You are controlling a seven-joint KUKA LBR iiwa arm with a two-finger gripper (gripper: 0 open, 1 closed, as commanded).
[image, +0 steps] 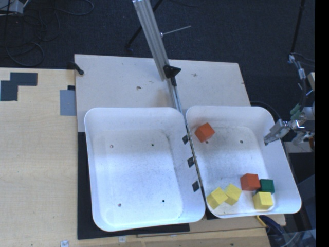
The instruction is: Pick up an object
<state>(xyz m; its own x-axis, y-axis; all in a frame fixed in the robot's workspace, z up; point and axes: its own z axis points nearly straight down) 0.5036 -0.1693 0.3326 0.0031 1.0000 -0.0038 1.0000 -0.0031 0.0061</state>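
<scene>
Camera view looks down at a slant on two white bins side by side on the counter (128, 86). The left bin (103, 122) sits at the frame's centre-left; the right bin (280, 153) holds six small blocks. An orange block (204, 131) sits alone near that bin's upper left. Along its lower edge cluster two yellow blocks (224, 195) touching each other, a red block (250, 181) touching a green block (267, 186), and another yellow block (262, 200) just below them.

The gripper (280, 130) hangs at the bin's right rim, at the frame's right edge, well apart from every block. I cannot tell whether its jaws are apart or together; nothing is visibly between them.

Judging by look, the blocks are light, rigid cubes with flat faces, unlikely to deform or break. The orange one seems the easiest pick: free on all sides, so the jaws could close on two opposite flat faces. The clustered ones leave little room beside them.
</scene>
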